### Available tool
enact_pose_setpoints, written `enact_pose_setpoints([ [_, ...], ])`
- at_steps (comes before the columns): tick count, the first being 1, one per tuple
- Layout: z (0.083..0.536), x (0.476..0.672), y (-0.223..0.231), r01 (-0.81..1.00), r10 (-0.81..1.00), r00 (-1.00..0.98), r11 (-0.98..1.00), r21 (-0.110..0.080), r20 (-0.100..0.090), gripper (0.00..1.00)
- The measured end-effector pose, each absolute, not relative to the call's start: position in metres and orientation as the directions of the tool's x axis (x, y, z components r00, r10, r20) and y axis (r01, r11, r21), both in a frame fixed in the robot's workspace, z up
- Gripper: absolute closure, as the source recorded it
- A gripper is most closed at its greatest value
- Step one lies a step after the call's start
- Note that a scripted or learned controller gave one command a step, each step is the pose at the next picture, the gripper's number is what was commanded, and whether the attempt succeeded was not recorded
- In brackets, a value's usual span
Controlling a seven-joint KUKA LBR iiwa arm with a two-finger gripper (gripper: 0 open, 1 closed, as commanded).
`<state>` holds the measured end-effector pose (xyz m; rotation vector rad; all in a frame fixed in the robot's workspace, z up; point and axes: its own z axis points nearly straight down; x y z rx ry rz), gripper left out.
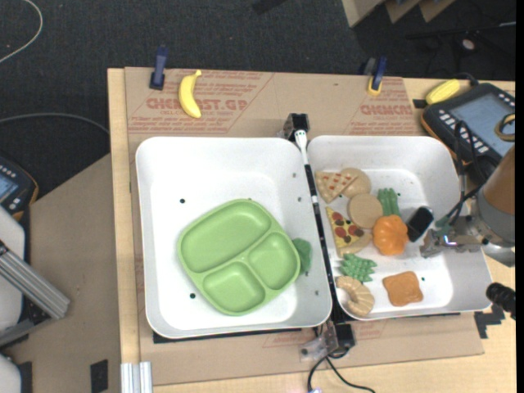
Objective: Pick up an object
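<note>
Orange pepper [390, 234] beside hand [427, 237]

A robotics lab, by its fittings: left of the gripper [432, 240], two white bins [155, 219] sit on a cardboard-covered worktop [246, 97] held by blue clamps [158, 68]. Behind the gripper lies a teach pendant [471, 117]. Far to its left, cables [24, 23] trail over dark carpet beside an aluminium frame rail [33, 285]

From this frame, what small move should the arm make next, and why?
Probably ease the gripper a little leftward and down onto the orange pepper. The gripper sits low in the right bin just beside it, and nothing shows between its jaws.
</note>
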<state>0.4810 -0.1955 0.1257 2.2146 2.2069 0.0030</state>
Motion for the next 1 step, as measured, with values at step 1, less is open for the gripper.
enact_pose_setpoints([
  [1,0.1355,0.4814,-0.1955,1.000,1.000,0.004,-0.004,0.014,-0.011,1.00],
])
